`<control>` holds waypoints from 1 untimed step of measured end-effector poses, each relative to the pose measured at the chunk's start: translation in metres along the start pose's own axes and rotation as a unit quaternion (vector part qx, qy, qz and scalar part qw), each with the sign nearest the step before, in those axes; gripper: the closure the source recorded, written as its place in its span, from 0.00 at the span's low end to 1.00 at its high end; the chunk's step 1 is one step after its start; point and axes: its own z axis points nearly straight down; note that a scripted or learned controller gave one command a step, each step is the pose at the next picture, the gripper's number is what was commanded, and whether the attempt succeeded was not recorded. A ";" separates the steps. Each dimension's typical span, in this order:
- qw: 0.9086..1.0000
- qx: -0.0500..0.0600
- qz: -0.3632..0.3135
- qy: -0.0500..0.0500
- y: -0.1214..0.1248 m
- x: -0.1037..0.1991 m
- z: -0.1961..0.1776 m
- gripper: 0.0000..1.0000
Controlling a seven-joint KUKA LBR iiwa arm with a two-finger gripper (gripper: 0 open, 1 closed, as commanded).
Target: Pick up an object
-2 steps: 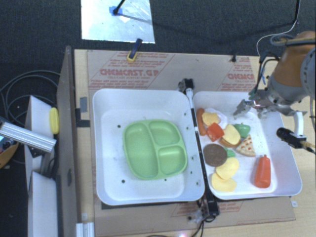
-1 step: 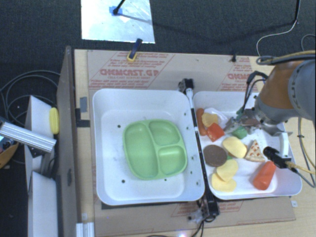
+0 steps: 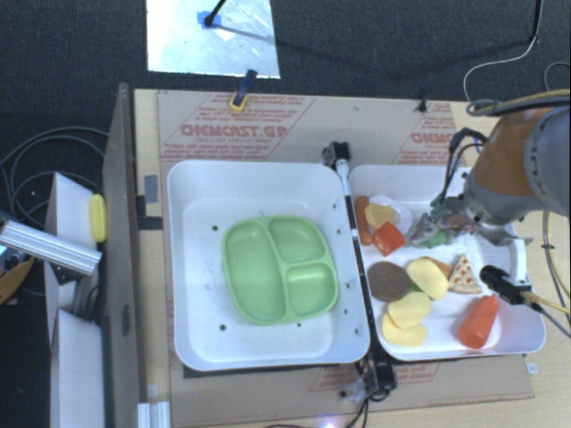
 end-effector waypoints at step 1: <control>1.000 -0.005 -0.006 0.001 0.048 0.087 -0.095 1.00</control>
